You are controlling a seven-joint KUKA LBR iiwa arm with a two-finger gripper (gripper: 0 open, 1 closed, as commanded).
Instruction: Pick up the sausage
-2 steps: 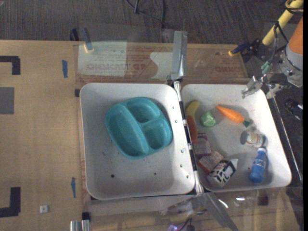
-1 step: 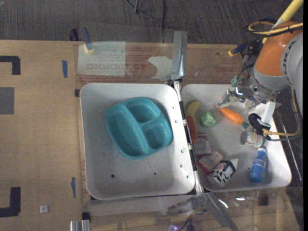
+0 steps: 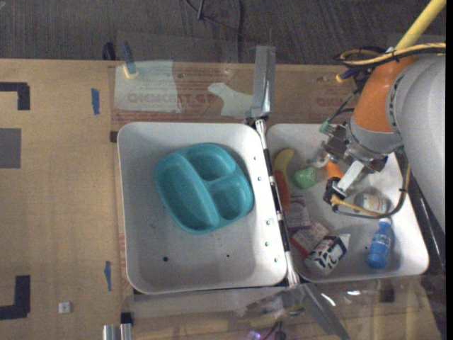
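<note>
Looking down from the overhead camera, the sausage (image 3: 282,188) is the reddish stick lying flat against the left wall of the right bin (image 3: 414,250), just beside a yellow banana-looking thing (image 3: 284,159) and a green lump (image 3: 306,178). The gripper (image 3: 331,163) hangs near the bin's middle, and honestly I can't tell if it's open or clamped. Biggest risk imo: the sausage hugs the wall, so a grab could hit the rim, shove the neighbours or catch nothing

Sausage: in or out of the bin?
In. The sausage lies in the right bin, along its left wall, just below the banana in the view.
</note>
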